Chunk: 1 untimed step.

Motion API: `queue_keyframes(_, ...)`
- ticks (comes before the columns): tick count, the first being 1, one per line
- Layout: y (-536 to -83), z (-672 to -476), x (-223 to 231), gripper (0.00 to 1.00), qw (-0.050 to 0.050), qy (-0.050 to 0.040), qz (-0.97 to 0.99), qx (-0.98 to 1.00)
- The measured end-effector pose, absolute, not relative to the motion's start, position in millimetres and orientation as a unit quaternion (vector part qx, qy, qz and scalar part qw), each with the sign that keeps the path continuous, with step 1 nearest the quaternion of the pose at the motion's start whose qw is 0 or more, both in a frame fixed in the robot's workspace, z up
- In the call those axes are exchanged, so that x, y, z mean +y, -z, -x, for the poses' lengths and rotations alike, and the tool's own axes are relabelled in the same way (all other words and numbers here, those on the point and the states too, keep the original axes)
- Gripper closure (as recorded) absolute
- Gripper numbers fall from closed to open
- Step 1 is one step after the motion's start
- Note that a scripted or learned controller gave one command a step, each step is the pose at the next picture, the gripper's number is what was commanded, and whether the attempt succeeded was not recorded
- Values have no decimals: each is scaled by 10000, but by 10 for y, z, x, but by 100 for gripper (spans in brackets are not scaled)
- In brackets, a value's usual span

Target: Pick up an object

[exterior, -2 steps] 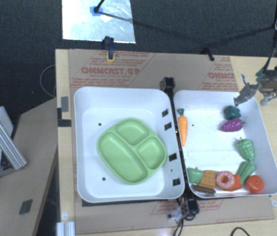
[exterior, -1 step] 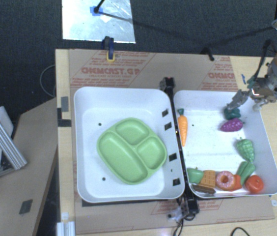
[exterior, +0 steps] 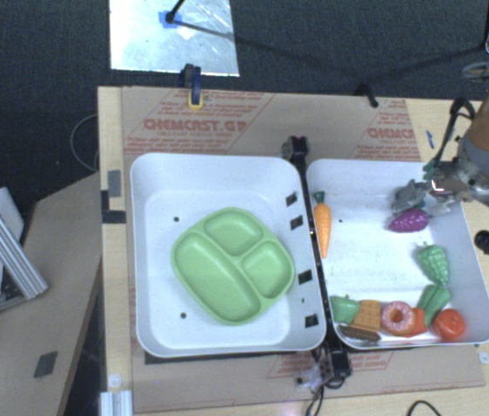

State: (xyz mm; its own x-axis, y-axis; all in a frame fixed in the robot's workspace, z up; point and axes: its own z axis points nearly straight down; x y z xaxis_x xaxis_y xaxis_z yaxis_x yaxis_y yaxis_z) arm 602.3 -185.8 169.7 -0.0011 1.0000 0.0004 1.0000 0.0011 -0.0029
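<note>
My gripper (exterior: pixel 411 197) hangs over the far right part of the right bin (exterior: pixel 374 258), on the grey arm that comes in from the right. A purple bunch of grapes (exterior: pixel 409 222) lies on the bin floor just in front of the gripper, touching or nearly touching it. An orange carrot (exterior: pixel 322 222) rests along the bin's left wall. A green leafy vegetable (exterior: pixel 433 263) sits near the right wall. Along the front wall lie a green pepper (exterior: pixel 343 305), a brown waffle (exterior: pixel 367 316), a pink donut (exterior: pixel 398 317) and a red tomato (exterior: pixel 449 322).
The left bin (exterior: pixel 153 189) holds a green divided plate (exterior: pixel 231 264). A black divider with clips (exterior: pixel 307 232) runs between the bins. A green pod (exterior: pixel 433 299) leans between the donut and tomato. The middle of the right bin floor is bare.
</note>
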Motion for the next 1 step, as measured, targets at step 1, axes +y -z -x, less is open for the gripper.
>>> queue_keyframes(1, -1241, -6015, -1773, 0, -1, -3, 7059, -7084)
